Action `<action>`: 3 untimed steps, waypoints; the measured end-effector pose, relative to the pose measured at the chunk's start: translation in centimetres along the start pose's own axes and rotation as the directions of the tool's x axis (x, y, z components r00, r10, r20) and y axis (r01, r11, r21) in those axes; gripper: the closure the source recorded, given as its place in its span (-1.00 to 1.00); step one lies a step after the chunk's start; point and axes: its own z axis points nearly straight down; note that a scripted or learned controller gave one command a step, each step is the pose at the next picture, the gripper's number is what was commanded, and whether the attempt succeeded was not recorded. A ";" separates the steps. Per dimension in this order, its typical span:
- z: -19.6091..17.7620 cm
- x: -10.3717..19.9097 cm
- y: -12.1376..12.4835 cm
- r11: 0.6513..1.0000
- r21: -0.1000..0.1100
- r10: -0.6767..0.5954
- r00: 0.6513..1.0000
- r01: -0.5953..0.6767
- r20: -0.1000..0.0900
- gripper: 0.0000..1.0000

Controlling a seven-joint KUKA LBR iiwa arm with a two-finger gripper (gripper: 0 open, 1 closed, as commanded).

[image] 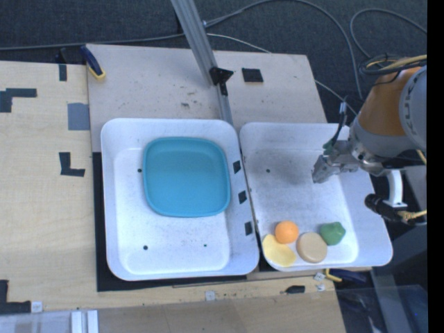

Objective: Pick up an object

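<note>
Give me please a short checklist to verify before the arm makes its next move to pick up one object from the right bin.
1. Objects present in the right white bin: ok. A small orange ball, a flat yellow piece, a round tan disc and a green lump lie at its near edge.
2. Gripper above the right bin: ok.
3. Gripper above an object: not ok, it is over bare floor, farther back than the cluster.
4. Object already held: not ok, nothing shows at the gripper.
5. Objects apart enough for a clean grasp: not ok, they are crowded together.
6. Blue square plate in the left bin out of the way: ok.
</note>
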 end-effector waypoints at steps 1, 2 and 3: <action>-5.0 -0.1 -0.9 1.000 -0.001 0.000 1.000 0.000 0.000 1.00; -6.3 -0.1 -0.9 1.000 0.002 0.000 1.000 0.000 -0.001 1.00; -5.7 4.8 -2.7 1.000 0.004 -0.003 1.000 0.003 -0.002 1.00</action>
